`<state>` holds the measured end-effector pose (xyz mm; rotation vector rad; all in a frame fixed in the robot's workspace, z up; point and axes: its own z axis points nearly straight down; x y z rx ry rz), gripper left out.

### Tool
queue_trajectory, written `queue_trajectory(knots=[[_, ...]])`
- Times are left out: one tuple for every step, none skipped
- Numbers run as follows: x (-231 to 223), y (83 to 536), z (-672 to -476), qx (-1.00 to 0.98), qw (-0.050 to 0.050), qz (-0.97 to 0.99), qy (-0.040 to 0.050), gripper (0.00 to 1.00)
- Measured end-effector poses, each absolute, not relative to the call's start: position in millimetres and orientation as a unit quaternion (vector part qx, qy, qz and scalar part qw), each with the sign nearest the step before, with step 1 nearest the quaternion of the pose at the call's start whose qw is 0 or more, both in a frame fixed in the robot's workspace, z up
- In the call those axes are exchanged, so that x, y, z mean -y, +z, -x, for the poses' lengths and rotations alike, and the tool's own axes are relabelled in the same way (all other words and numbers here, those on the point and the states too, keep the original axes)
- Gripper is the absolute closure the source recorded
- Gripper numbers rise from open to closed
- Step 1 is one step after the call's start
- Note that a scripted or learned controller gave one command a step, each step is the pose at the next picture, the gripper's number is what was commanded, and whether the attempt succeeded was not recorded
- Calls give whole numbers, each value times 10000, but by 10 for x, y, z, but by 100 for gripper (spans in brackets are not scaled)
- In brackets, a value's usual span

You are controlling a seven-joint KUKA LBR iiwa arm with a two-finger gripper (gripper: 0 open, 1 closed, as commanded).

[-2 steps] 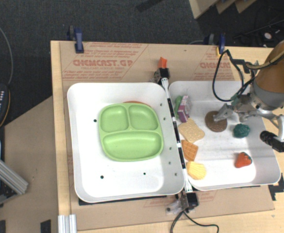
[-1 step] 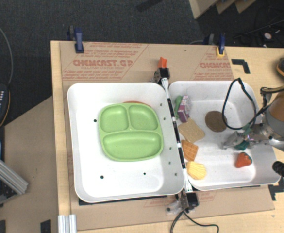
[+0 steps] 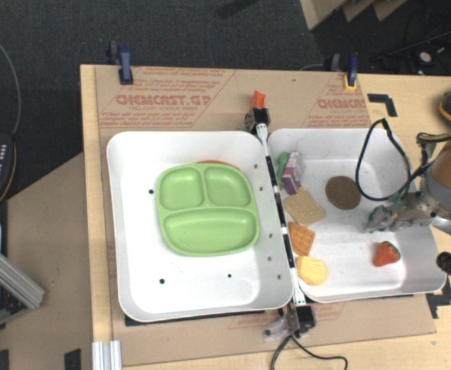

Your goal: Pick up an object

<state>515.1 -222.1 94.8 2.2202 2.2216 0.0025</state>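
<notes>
Strawberry (image 3: pixel 386 253): lies on the floor of the right bin (image 3: pixel 348 141), near its near-right corner, just beside the gripper (image 3: pixel 381 219) on the near side; likeliest candidate, in my judgement, being the closest object.
Gripper: low in the right bin, near its right wall, pointing left; too small and blurred to tell how it is set (nothing visibly held in it).
Other objects: a brown disc (image 3: pixel 343 192) mid-bin, a purple box (image 3: pixel 291 173) by the left wall, a tan cracker (image 3: pixel 304 208) nearer, an orange waffle piece (image 3: pixel 301 240) and a yellow chip (image 3: pixel 313 270) at the near-left corner.
Left bin (image 3: pixel 132 284): bears a green plate (image 3: pixel 207 209) with three compartments; a red edge peeks out at the plate's far rim, unidentifiable.
Progress: nothing lifted yet, as every object rests on the bin floor; the approach looks made, while the grasp and the lift are left.
Writing: "CHEMCAST GP" in red on the board (image 3: pixel 171 91) beyond the left bin; a similar print beyond the right bin, partly cut off; smaller lines unreadable.
</notes>
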Motion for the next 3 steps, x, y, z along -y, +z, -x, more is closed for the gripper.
queue_trajectory(knots=[[1652,1351,-5518,-7097,27,-7045,23,100],[1307,1333,-6234,-7094,22,-7048,22,100],[690,1884,-6169,-7094,22,-7048,23,100]])
